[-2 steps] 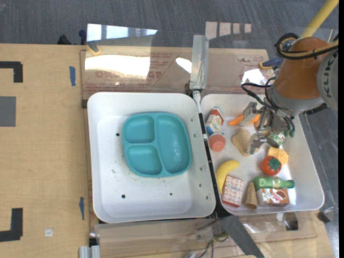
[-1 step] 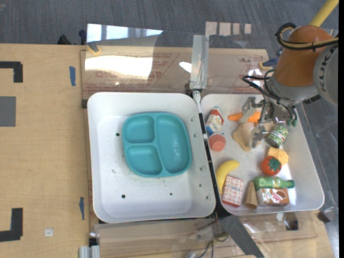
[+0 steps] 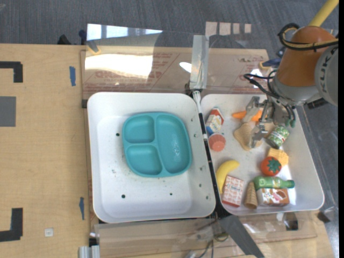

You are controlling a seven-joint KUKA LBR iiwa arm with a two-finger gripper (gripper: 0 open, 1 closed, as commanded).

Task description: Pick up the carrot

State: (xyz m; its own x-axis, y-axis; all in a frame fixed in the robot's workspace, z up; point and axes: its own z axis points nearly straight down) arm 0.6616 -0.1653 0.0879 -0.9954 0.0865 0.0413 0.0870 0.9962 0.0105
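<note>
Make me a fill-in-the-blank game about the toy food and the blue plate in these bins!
1. The teal divided plate lies in the ____ bin.
2. The banana is coloured ____.
3. The gripper hovers over the ____ bin.
4. The carrot sits near that bin's ____ edge.

Missing words: left; yellow; right; far

We are seeing a teal divided plate [image 3: 157, 144] lying in the left bin [image 3: 102, 198]. In the right bin [image 3: 314, 190] a banana [image 3: 226, 171], a tomato [image 3: 270, 166] and a green can [image 3: 278, 136] are sitting near 1 another, with an ice-cream cone [image 3: 251, 195] lying beside 2 small cartons.
</note>
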